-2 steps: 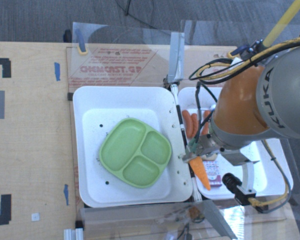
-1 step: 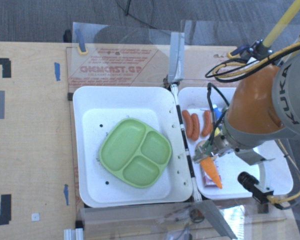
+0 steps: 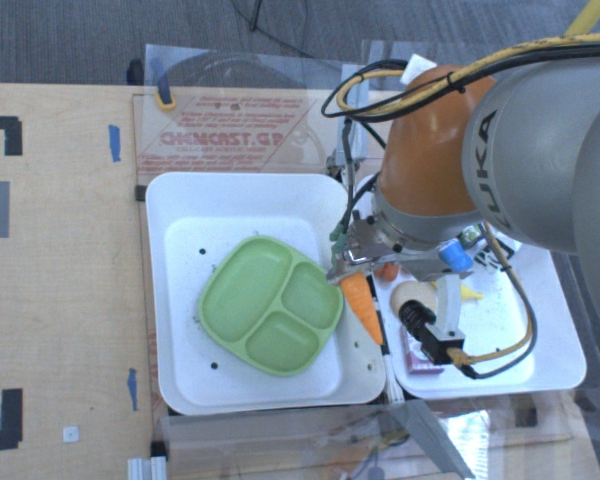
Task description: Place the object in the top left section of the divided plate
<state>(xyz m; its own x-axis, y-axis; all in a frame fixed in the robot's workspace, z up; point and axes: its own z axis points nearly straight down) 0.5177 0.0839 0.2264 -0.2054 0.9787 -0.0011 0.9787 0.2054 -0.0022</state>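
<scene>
Wood surface (image 3: 60,268) held two white bins. Toy carrot (image 3: 360,303) lay on the bins' shared rim, beside green divided plate (image 3: 270,305); prob. light, stiff, slick. Grip mid-body. My end effector's state: can't tell.

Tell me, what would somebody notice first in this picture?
Probably the big grey and orange robot arm, which covers much of the right bin. Next comes the bright green divided plate lying tilted in the left bin. An orange carrot-like object sits just right of the plate, at the bins' shared edge.
</scene>
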